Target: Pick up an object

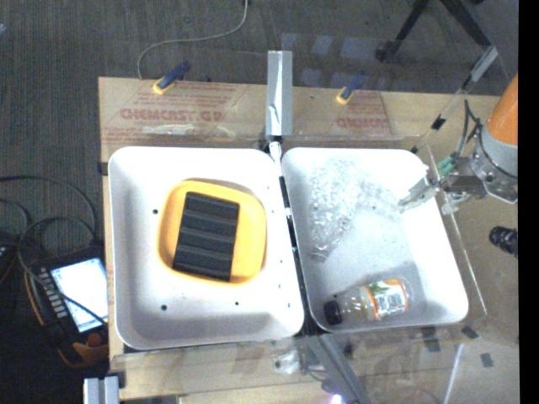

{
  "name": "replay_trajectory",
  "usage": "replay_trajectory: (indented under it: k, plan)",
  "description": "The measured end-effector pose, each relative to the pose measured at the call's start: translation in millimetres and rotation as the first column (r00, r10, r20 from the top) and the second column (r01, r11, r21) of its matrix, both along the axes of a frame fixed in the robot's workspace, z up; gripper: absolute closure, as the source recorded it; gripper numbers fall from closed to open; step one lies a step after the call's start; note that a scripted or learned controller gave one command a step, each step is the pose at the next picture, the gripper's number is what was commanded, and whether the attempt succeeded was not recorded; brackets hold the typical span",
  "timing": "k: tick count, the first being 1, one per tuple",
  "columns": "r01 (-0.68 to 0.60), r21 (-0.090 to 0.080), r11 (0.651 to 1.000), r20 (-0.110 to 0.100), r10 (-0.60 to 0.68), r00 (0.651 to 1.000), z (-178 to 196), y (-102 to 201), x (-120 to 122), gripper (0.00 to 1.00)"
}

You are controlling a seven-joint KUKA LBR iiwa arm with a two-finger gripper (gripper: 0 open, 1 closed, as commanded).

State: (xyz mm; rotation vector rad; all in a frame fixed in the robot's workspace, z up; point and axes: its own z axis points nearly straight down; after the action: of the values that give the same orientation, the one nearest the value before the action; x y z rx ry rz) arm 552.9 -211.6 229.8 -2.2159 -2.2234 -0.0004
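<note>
The right bin (438, 310) holds a crumpled clear plastic piece (337, 200) in its far half. A small bottle (375, 300) with an orange-and-white label and a dark cap lies on its side near the front wall. A yellow pad topped by a black ribbed block (206, 234) rests in the left bin (135, 293). My gripper (424, 191) hangs over the right bin's far right corner, its tip close to the right end of the clear plastic. Whether it touches the plastic is unclear.
A metal post (279, 91) stands behind the seam between the bins. Two blue-and-yellow clamps (171, 77) sit on the cardboard backboard. A clear panel edges the bench at the right, and a tablet with cables (72, 289) lies on the floor at the left.
</note>
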Motion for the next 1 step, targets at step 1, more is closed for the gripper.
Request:
replay_trajectory:
  k: [1]
  plan:
    - [0.136, -0.003, 0.991, -0.002, -0.136, 0.991, -41.7, 10.9, -69.7, 0.0]
